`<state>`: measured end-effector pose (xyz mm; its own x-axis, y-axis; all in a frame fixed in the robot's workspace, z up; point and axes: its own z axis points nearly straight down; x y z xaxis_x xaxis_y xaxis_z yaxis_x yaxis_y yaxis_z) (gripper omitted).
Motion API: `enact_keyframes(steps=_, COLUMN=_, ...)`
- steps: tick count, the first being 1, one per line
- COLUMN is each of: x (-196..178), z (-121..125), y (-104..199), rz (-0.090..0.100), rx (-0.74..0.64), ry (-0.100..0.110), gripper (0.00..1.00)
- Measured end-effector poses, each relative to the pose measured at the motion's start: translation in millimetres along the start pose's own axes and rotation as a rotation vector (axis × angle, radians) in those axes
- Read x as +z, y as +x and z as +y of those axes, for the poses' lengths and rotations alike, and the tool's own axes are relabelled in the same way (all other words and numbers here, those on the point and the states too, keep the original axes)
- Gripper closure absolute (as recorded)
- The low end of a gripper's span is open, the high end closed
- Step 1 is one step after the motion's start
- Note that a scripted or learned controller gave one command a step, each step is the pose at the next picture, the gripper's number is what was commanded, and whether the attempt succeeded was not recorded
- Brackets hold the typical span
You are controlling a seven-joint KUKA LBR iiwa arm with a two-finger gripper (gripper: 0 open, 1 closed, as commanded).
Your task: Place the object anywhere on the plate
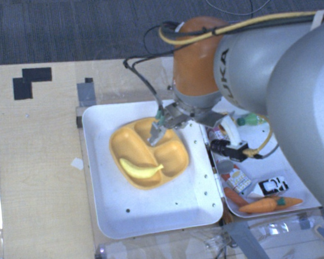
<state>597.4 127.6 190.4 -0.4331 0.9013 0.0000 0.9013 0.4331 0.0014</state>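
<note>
The two-finger gripper [156,133] hangs low over the orange sectioned plate [148,152], its fingertips at the ridge where the plate's compartments meet; whether those tips are spread or pressed together cannot be made out at this angle, and nothing is seen pinched between them. The task's object, a yellow banana [139,170], lies in the plate's near compartment, just below and left of the gripper and apart from it, curved along the plate's front wall, which suggests the placing step is already done and the hand is simply above the drop point. The plate sits near the middle of the left white bin [111,217], tilted slightly, well apart from the bin's rim on every side. Right of the plate, past the divider between the bins, the right white bin [239,209] holds a toy carrot [266,205], a small black-and-white item [273,186], a green-capped bottle [250,121] and other clutter partly hidden by the grey arm [294,72]. Left of the plate stretches the pale wooden bench [35,185] with black markers [30,82]; beyond it lies dark carpet [81,19].
</note>
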Motion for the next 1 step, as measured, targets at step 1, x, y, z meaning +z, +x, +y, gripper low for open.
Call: enact_keyframes(steps=1, x=-125.7, z=18.7, y=-34.4, rz=-0.002, rx=-0.352, ry=-0.003, gripper=0.00)
